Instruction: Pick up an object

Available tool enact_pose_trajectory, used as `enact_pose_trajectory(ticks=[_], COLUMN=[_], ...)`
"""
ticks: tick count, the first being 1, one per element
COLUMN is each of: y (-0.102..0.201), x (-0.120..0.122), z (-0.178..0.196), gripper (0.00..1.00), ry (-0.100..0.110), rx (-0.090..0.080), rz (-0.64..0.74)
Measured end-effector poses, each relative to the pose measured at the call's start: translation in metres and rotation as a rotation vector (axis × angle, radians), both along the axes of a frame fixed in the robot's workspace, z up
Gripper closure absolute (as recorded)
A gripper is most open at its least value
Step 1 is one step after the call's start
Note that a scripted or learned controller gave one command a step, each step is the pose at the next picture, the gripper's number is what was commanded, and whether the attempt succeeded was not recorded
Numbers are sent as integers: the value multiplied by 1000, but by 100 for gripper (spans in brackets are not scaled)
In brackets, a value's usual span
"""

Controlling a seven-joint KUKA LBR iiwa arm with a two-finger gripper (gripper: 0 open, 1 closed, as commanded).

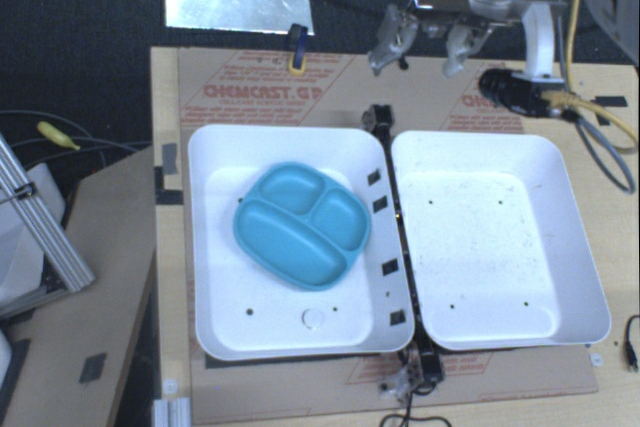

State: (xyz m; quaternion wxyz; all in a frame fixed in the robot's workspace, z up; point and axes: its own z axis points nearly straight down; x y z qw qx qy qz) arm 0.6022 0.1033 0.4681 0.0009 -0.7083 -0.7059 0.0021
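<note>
Two white bins, left bin [215, 245] and right bin [560, 245]; one blue divided plate [301, 224] in the left. Gripper [420, 53] hangs high, fingers spread, grasping nothing.

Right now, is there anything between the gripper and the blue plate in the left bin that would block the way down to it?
Nothing visible blocks it. The gripper hangs open above the bench behind the bins, apart from everything. The blue divided plate lies alone in the left bin, with its top uncovered. Only the bin's low back wall lies between them.
</note>
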Motion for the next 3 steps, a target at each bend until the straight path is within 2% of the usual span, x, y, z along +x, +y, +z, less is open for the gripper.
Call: enact_pose_trajectory(ticks=[1, 2, 3], y=[-79, -13, -16], x=[-37, -78, -75], z=[-144, -111, -101], gripper=[0, 0, 100], ry=[11, -6, -9], rx=[-2, 4, 3], rz=[-5, 13, 10])
